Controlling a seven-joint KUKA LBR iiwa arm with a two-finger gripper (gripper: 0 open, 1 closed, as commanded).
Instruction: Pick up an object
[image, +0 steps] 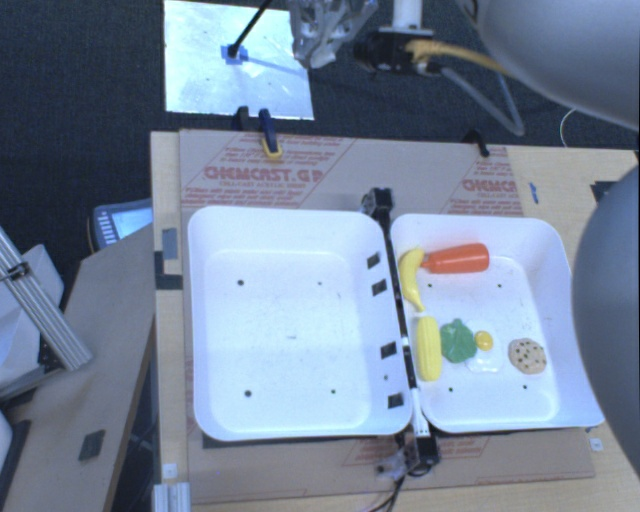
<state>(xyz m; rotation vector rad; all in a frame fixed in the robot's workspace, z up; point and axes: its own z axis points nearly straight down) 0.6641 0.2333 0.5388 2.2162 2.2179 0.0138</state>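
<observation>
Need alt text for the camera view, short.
Two shallow white bins sit side by side; the right bin holds a banana, carrot, corn cob, green leafy piece, small yellow ball and cookie. The gripper hangs beyond the bench's far edge.

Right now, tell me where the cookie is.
The cookie lies in the right bin, near its right wall, just right of the small yellow piece and the green toy.

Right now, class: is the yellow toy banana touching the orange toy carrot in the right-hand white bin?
Touching. In the camera view, the yellow toy banana's upper end meets the orange toy carrot's left tip, with no white floor showing between them.
</observation>
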